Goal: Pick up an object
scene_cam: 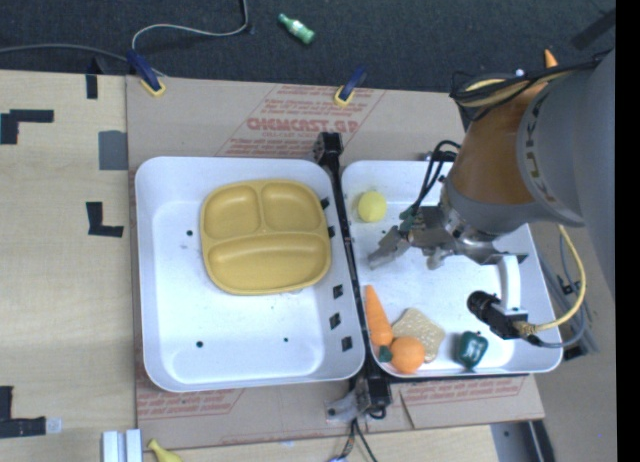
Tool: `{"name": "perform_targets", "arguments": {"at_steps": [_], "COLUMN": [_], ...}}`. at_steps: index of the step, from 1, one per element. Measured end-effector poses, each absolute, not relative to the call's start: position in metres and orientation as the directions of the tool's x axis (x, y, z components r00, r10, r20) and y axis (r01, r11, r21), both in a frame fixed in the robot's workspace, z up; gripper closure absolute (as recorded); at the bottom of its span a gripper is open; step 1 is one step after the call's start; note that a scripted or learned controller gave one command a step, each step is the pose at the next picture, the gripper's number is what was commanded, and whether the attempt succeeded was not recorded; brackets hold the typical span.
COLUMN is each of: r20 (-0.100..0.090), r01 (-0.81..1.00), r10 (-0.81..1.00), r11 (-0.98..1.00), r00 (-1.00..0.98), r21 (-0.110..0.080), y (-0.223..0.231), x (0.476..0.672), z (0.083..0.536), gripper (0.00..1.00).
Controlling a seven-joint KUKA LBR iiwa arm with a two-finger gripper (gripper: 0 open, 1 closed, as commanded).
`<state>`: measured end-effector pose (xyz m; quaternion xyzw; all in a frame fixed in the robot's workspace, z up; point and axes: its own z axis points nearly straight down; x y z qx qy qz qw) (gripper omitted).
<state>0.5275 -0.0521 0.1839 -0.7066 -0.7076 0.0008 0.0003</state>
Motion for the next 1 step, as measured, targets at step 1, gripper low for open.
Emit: {"name": "perform_targets", "arguments": {"at_steps": [1], "r20": [0.000], "r01": [1.000], "r10": [1.000], "r11": [-0.001], "r00": [0.001], "r21": [-0.003], "y": [-0.0946], "x": [0.5105], "z": [0.1348], "gripper": [0.00]}}
